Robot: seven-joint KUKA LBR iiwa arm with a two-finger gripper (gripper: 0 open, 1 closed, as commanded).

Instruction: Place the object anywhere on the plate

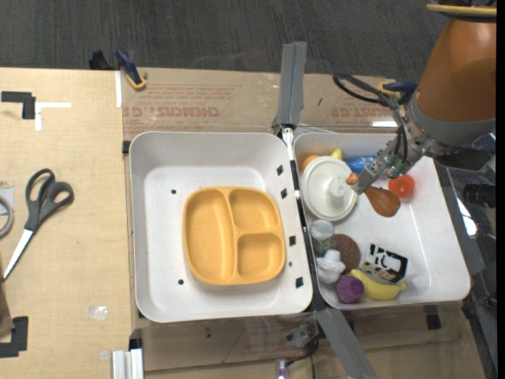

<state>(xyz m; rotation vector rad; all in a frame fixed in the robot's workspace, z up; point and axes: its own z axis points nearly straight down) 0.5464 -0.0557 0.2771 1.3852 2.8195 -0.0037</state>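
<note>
A yellow plate point(234, 235) with three compartments lies in the middle of the left bin point(150, 212). My gripper point(364, 178) hangs low in the upper part of the right bin point(442, 235). Its tip is at the right edge of a white round lid-like object point(330, 189) and just left of a brown pear-shaped object point(383, 200). A red ball point(402, 185) and a blue item point(361, 164) lie close by. I see nothing clearly held.
Lower in the right bin lie a brown round item point(345, 251), pale lumps point(328, 265), a purple item point(349, 289), a banana point(380, 287) and a black-and-white card point(387, 261). Scissors point(38, 204) rest on the bench at the left.
</note>
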